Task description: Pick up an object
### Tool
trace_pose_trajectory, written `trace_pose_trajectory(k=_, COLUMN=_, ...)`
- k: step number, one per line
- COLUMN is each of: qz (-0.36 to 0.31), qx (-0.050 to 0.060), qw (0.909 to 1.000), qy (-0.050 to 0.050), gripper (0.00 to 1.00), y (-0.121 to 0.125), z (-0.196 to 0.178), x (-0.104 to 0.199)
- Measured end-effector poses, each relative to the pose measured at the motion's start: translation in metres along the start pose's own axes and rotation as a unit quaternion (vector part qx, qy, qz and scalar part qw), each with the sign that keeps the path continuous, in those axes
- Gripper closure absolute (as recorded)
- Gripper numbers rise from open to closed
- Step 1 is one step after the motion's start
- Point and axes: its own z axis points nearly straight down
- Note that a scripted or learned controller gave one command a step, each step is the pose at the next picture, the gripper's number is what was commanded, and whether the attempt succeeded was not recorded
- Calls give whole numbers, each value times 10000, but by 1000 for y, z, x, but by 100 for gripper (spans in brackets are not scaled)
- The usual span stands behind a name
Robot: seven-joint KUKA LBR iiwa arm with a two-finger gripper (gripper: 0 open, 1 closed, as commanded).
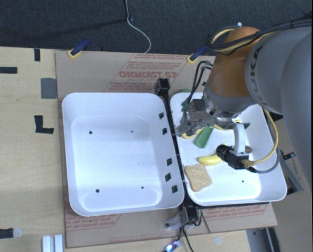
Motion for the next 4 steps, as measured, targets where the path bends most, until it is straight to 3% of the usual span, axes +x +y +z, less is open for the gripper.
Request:
trace_pose_trajectory(k=1, qz=13, qx=-90, qw=10000, qy=-15, gripper=100, y=38, z=-158, x=-18)
trace_pose_trajectory(k=2, qz=16, qx=-22, qw=10000, qy=-6, gripper=100, y=26, z=-203, x=-18)
trace_pose_trajectory(k=3, qz=15, qx=-35, qw=10000, qy=-10, gripper=100, y=26, z=-273, x=-31)
trace_pose_trajectory(k=4, qz=21, qx=-23, qw=10000, qy=-9, gripper=100, y=0, z=-320, x=-47)
